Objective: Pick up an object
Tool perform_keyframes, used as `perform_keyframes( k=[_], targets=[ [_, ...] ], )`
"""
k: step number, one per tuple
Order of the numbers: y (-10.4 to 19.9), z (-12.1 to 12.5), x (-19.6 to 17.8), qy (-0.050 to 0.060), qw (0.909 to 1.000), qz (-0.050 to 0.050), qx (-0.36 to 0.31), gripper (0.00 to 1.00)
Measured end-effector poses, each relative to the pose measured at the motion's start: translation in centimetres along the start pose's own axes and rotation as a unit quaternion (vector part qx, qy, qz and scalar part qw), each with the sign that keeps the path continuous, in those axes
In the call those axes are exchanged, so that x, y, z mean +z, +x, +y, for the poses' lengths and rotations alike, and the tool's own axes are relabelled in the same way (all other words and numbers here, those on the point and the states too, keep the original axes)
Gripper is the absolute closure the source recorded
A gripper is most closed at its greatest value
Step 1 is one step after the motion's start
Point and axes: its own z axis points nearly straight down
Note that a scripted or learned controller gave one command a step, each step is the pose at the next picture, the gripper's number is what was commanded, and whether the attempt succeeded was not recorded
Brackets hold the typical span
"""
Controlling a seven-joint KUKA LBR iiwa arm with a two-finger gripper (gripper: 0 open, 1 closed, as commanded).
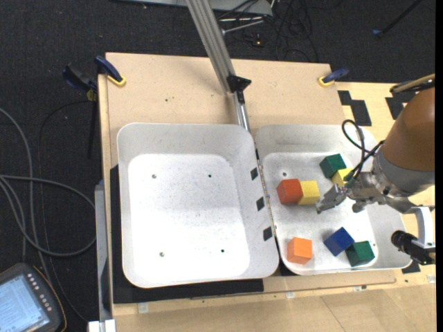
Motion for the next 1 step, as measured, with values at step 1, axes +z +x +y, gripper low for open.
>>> perform_keyframes(
  k=[1],
  targets=[
    [0.85,-0.29,6.09,0.0,1.0,0.0,0.0,0.0]
  ],
)
